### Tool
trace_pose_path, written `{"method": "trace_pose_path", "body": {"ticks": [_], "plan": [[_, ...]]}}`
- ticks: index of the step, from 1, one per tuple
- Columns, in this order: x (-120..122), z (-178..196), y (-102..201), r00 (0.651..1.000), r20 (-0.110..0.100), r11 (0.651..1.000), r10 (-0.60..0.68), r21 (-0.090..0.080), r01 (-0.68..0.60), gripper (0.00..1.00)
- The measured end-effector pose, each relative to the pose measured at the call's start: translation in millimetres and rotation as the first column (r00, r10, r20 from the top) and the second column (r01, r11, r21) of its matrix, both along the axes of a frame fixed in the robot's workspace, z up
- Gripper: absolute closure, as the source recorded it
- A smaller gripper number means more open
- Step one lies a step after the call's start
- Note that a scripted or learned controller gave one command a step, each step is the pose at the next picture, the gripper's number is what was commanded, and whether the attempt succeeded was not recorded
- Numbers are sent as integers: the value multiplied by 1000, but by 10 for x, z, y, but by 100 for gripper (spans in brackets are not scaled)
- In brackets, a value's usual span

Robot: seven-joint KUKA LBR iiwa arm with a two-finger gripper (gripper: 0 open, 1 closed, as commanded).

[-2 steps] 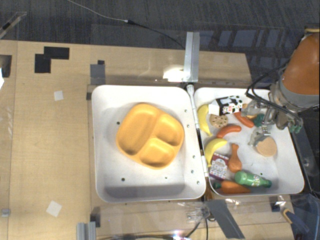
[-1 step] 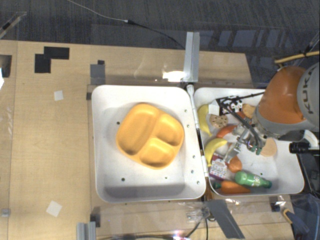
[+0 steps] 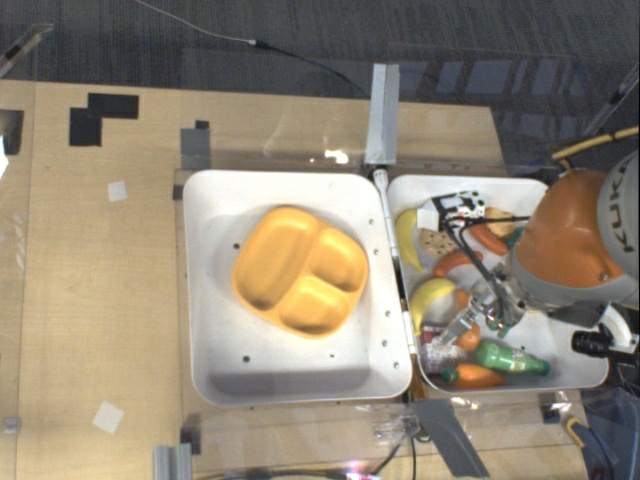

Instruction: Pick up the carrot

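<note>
Your carrot lies near the front wall of the right bin, just beside a green bottle. The gripper hangs low over the clutter there, above the carrot; you cannot tell how it is set. In the left bin sits a yellow divided plate.

A single fixed camera looks down at a slant on the bench, both white bins in frame.
</note>
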State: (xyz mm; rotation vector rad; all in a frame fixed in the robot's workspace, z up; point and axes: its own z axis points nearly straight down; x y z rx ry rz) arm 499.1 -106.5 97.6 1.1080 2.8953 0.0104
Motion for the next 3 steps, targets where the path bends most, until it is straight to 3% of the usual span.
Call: {"method": "trace_pose_path", "body": {"ticks": [1, 2, 3], "plan": [[16, 117, 31, 1000, -2, 1000, 9, 6, -9, 100], [-39, 14, 64, 998, -13, 998, -67, 5, 68, 100], [-101, 183, 156, 977, -34, 978, -210, 9, 211, 100]]}}
